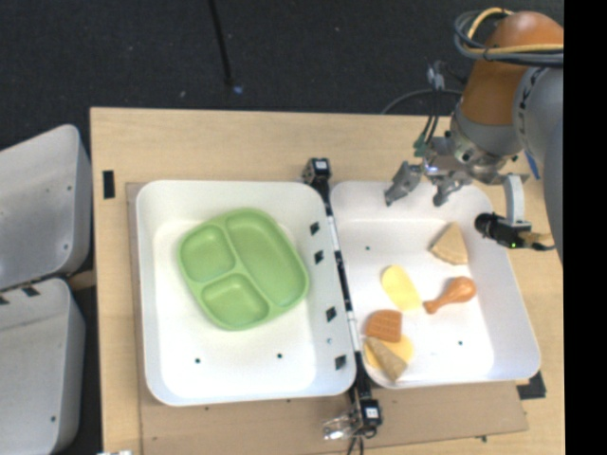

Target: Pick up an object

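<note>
While the gripper (424, 189) hangs over the far edge of the right bin (503, 349) with its two fingers spread wide and nothing between them, the food pieces lie nearer the camera in that bin. A drumstick (450, 295) lies with its long axis slanting, its thick end up and to the right and its thin end pointing down-left toward a yellow oval piece (400, 287). A tan wedge (450, 245) sits above the drumstick, well below the gripper. An orange piece (384, 326) and a pale wedge (389, 356) crowd the bin's near left corner. A green divided plate (243, 268) rests in the left bin (161, 349).
</note>
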Controlling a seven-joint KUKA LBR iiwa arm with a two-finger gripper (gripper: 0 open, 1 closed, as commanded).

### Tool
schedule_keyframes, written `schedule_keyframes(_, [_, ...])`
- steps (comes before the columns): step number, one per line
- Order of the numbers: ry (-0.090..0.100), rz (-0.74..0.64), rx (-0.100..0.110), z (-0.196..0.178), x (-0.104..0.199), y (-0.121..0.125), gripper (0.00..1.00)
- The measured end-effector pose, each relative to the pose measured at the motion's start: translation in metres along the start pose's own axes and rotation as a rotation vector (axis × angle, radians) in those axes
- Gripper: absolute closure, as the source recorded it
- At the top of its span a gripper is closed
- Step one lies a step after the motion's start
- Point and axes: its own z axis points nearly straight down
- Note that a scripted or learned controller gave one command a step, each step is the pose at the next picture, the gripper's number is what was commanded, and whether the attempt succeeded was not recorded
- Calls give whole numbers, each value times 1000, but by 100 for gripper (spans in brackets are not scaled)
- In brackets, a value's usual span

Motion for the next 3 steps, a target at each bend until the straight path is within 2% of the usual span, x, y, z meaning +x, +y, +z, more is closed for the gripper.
schedule_keyframes(2, [-3, 0, 4, 103, -5, 1, 0])
schedule_keyframes(3, [-3, -2, 2, 92, -6, 3, 100])
